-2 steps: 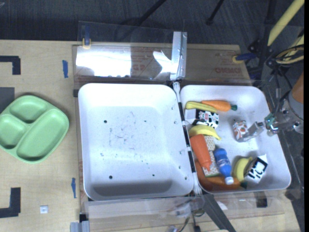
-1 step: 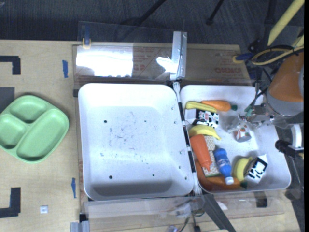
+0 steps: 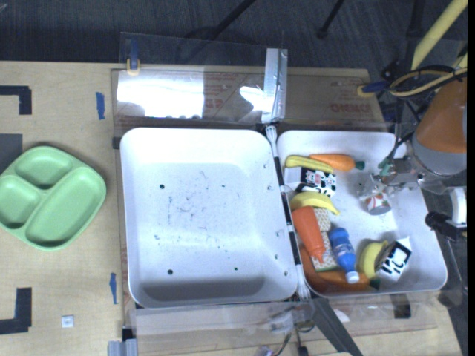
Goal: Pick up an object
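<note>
The right bin (image 3: 427,273) holds a jumble of objects. A banana (image 3: 299,162) and a carrot (image 3: 333,161) lie at its back left, beside a black-and-white box (image 3: 318,180). In front of them lie a second banana (image 3: 314,202), an orange bottle (image 3: 309,237) and a blue bottle (image 3: 343,252). A third banana (image 3: 369,257) and another black-and-white box (image 3: 397,259) sit at the front right. My gripper (image 3: 377,197) hangs low over the bin's right middle, at a small grey and red thing whose shape I cannot make out. The arm's orange band (image 3: 445,124) is just above it.
The left bin (image 3: 200,213) adjoins the right one along a shared rim. A green divided plate (image 3: 48,196) rests on the bench far left. A clear panel (image 3: 193,95) stands behind the bins. Cables and stand legs (image 3: 415,80) crowd the back right.
</note>
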You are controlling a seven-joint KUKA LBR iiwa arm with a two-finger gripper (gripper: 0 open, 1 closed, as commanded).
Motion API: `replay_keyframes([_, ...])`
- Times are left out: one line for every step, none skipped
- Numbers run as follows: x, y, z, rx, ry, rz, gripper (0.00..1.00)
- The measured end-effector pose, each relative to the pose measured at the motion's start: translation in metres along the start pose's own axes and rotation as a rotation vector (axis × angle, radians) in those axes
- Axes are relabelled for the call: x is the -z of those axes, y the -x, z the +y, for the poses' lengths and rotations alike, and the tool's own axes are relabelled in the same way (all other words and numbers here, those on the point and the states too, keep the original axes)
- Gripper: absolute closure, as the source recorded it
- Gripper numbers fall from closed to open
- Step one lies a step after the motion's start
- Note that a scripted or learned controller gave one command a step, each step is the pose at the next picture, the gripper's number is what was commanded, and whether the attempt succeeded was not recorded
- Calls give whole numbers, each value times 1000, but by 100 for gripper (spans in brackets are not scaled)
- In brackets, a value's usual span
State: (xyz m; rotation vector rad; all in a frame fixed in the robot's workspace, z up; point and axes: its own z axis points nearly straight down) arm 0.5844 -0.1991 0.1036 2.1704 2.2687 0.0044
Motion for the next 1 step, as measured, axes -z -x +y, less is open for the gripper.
replay_keyframes([105, -63, 44, 109, -1, -1, 100])
